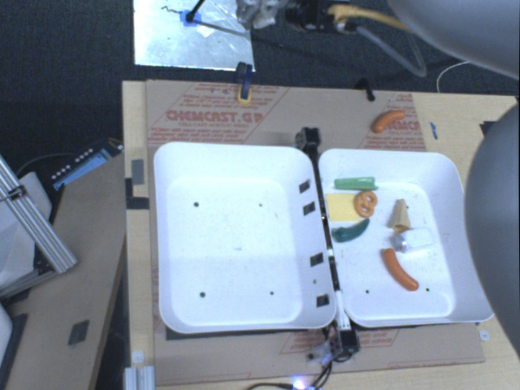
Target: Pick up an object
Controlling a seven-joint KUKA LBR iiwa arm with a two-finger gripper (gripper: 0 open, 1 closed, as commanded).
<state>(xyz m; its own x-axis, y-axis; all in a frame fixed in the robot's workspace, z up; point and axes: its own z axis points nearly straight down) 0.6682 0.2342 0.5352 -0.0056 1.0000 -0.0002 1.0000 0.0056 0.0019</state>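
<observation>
The right bin (439, 177) holds several small toy foods. A green bar (355, 184) lies at its top, with a yellow slice (340, 209) and an orange pretzel (366, 202) just below. A dark green pepper (351, 231) rests near the divider. A tan cone (400, 214), a white piece (413, 239) and an orange-red sausage (400, 269) sit further right. My gripper (260, 2) hangs high at the view's top edge, far above and behind both bins, with nothing seen in it. The grey arm (455, 15) fills the upper right.
The left bin (175, 169) lies beside the right one. Another orange sausage (388, 121) lies on the cardboard behind the right bin. A yellow and blue clamp (244, 84), a shiny metal sheet (179, 23) and an aluminium frame (36, 230) are also in view.
</observation>
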